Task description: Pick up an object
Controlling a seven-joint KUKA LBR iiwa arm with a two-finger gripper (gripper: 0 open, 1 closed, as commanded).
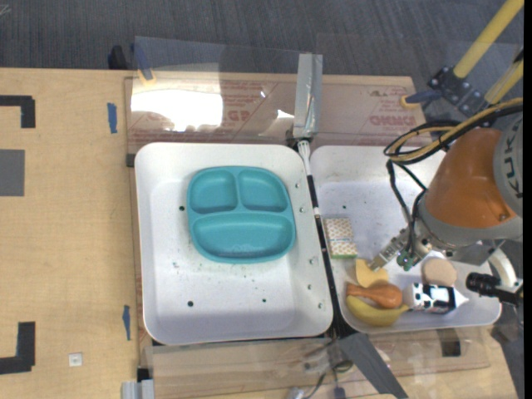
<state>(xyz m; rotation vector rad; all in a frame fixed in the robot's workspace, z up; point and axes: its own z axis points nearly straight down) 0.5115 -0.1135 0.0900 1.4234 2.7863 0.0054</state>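
The arm's two-finger gripper (389, 256) hangs low inside the right shallow white bin (366, 185); whether its fingers are parted cannot be determined, and nothing is seen between them. The step in hand appears to be the approach. Candidate objects lie at about five o'clock from the teal three-compartment plastic plate (241, 213) in the left bin: a small pale patterned rectangular block (340, 236), a yellow-and-orange curved toy (374, 298), a black-and-white toy (433, 298). The next move calls for descent onto one item, then closure.
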